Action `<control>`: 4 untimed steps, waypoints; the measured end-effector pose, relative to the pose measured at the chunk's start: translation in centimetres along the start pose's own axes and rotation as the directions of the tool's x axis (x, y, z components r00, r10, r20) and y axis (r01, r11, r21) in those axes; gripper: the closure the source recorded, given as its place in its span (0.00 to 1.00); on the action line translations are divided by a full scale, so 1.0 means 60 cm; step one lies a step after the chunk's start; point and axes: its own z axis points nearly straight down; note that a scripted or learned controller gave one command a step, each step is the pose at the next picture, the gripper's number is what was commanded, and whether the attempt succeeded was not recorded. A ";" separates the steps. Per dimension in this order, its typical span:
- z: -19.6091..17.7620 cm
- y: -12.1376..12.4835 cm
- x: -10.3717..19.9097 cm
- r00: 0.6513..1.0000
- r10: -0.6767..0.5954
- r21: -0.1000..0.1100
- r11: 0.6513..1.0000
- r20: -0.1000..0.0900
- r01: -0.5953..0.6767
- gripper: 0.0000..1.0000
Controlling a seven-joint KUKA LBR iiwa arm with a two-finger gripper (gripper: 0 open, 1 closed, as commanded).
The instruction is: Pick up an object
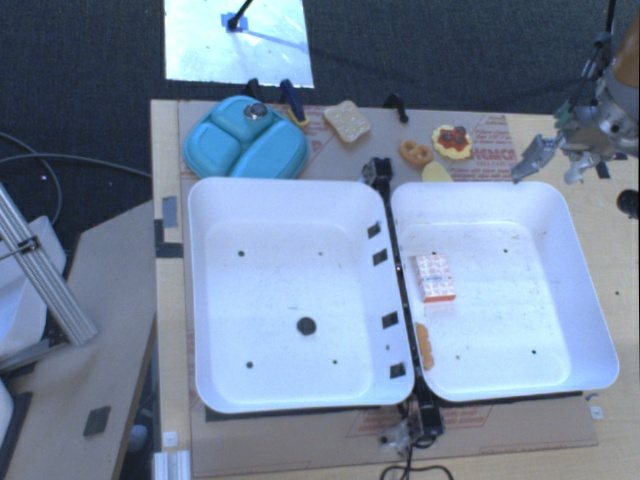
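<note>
From the camera above, two white bins sit side by side on the table. The right bin (pixel 560 268) holds a small white and red box (pixel 435 277) in its left-centre part, near the divider between the bins. A small brown piece (pixel 424 346) lies lower down, against that bin's left wall. The left bin (pixel 230 268) carries a dark round spot (pixel 306 325) on its floor, lower centre.

The gripper (pixel 556 161) hangs at the upper right of the frame, just above the right bin's top right corner, well apart from the box. Its fingers (pixel 528 160) look spread, with nothing between them.

Along the table strip above the bins lie a blue divided plate (pixel 245 140) at left, then a toast slice (pixel 347 121), a pretzel (pixel 414 152), a small tart with red topping (pixel 452 140) and a pale yellow piece (pixel 436 173) touching the right bin's upper rim. Nothing lies over the box.
</note>
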 end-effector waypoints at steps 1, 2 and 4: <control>0.138 0.021 0.140 1.000 -0.008 0.007 1.000 -0.005 0.008 0.00; 0.242 -0.106 0.035 1.000 0.009 0.011 1.000 -0.001 -0.009 0.00; 0.310 0.025 0.172 1.000 -0.003 -0.003 1.000 0.000 0.003 0.00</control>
